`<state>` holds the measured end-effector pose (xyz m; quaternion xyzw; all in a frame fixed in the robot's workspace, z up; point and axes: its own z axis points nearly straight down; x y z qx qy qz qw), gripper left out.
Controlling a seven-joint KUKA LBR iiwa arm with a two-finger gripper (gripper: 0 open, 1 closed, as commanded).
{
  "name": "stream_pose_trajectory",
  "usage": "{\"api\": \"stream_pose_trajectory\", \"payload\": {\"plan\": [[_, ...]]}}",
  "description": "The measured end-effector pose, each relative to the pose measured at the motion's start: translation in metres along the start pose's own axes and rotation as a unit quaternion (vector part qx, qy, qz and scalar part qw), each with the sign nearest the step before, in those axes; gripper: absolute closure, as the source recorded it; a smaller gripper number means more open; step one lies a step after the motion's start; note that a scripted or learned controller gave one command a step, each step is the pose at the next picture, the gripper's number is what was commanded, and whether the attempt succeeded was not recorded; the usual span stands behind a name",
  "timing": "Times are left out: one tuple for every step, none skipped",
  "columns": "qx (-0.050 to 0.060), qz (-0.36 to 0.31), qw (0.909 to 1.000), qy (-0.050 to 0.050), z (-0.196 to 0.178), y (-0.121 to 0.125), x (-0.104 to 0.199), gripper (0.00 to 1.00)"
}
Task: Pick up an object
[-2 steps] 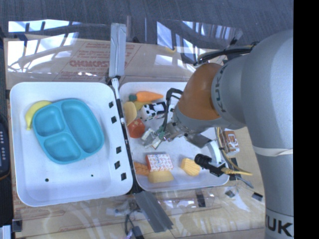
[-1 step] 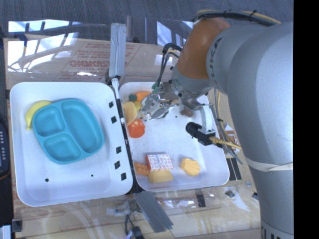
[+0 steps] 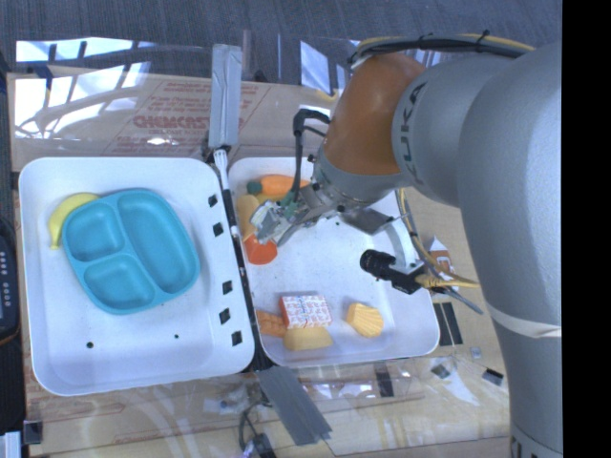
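Toy food is the likely target, and nearest the camera, along the right bin's (image 3: 420, 337) front edge, lie a red-and-white patterned block (image 3: 305, 309), a pale yellow block (image 3: 307, 338) just beside it and a ridged yellow piece (image 3: 364, 320) a little apart. These look light, stiff and smooth, so slippery under hard fingers; the flat-sided blocks would be best pinched across opposite faces. Farther back, the gripper (image 3: 272, 222) hovers near the bin's left wall over an orange-red round piece (image 3: 260, 251), with a carrot-like toy (image 3: 277, 185) beyond; whether it is released or clenched I cannot tell. The bin floor is bare, smooth white plastic with room between pieces. The left bin (image 3: 38, 351) carries a blue divided tray (image 3: 134, 248) over a yellow banana (image 3: 65, 213).
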<state>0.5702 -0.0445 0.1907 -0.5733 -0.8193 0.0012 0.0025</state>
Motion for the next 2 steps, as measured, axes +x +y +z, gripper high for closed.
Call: {"api": "stream_pose_trajectory", "payload": {"plan": [[-0.001, 0.054, 0.9985, -0.001, 0.0, 0.025, 0.06, 1.0], [-0.001, -0.181, 0.9835, -0.001, -0.027, -0.022, 0.059, 1.0]]}}
